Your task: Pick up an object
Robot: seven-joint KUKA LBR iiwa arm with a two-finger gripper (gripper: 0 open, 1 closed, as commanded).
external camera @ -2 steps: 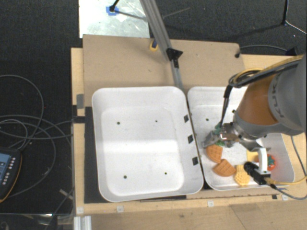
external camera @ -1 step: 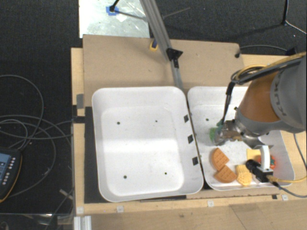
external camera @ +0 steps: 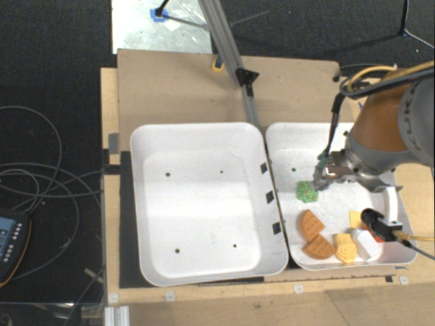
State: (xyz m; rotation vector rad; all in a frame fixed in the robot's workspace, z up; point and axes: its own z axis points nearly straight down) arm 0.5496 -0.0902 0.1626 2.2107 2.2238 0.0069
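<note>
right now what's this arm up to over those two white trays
The grey arm with the orange band has its claw low in the right shallow white bin, just above a small green bumpy object. Orange waffle-like pieces and other small items lie toward that bin's near end. Nothing is visibly gripped.

Two shallow white plastic bins sit side by side on the bench. In the right bin (external camera: 285, 148), the grey arm's gripper (external camera: 325, 176) hangs just above a small green knobbly object (external camera: 307, 193). Orange waffle-like pieces (external camera: 312, 225) lie nearer the front. The left bin (external camera: 146, 141) adjoins it.
</note>
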